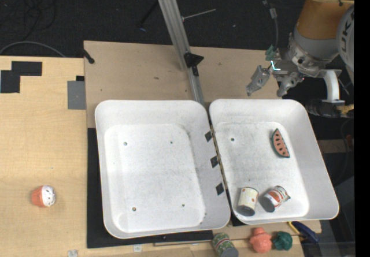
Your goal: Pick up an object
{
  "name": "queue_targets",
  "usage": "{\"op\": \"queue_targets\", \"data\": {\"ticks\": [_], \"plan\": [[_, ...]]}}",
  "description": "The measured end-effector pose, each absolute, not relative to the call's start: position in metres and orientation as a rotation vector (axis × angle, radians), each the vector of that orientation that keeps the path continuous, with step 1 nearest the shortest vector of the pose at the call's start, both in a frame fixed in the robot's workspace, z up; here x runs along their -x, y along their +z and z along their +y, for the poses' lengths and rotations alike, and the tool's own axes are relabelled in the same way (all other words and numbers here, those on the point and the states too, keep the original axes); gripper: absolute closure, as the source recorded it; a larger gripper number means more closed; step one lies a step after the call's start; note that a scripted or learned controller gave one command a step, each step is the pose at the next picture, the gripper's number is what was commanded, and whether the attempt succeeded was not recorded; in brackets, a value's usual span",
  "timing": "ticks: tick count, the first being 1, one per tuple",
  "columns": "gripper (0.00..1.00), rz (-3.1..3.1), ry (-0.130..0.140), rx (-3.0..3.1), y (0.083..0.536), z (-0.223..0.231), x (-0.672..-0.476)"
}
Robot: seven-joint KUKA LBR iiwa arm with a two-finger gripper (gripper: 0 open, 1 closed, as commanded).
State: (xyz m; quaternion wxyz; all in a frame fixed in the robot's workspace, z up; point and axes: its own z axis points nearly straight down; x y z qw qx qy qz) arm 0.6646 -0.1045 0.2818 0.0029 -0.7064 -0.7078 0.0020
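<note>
My gripper (272,84) hangs above the far edge of the right bin (315,152), open, with nothing between its fingers. In that bin a watermelon slice (280,143) lies near the right side, well below and to the right of the gripper. A white cup (248,200) lies on its side by the near wall. Beside it lies a small red-and-white can (276,197), also tipped over.
The left bin (110,152) sits beside the right one. A slanted metal rail (176,25) runs down to the gap between the bins. A red-and-white ball (43,196) rests on the wooden bench at left. Small toys (260,240) lie below the right bin's near edge.
</note>
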Motion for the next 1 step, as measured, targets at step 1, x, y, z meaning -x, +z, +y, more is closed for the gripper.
{"op": "queue_targets", "data": {"ticks": [1], "plan": [[0.00,-2.224,0.003,2.216,0.2843,-0.1044,-0.6653]]}}
